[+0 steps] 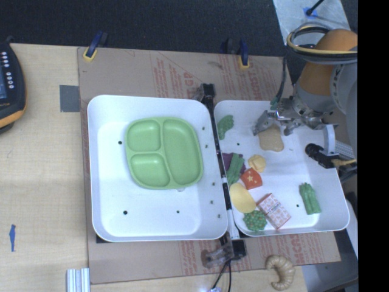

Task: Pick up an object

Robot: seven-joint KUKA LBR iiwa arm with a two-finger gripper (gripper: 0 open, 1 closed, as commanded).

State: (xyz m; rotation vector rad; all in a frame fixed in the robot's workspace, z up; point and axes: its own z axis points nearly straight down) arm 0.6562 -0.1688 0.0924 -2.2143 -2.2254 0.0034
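Faint red print on the cardboard sheet (152, 72) under the bins was too small to read, and in the right bin (328, 224) the gripper (276, 121) stood with fingers spread open, empty, just above the tan bread-like piece (271, 141).

This is a robotics lab or test cell. Two white bins (152, 224) sit on a cardboard sheet (152, 72) held to the wooden bench (42, 181) by spring clamps (94, 44). A control pendant (9, 84) lies at the far left, and toy food (255, 190) fills the right bin.
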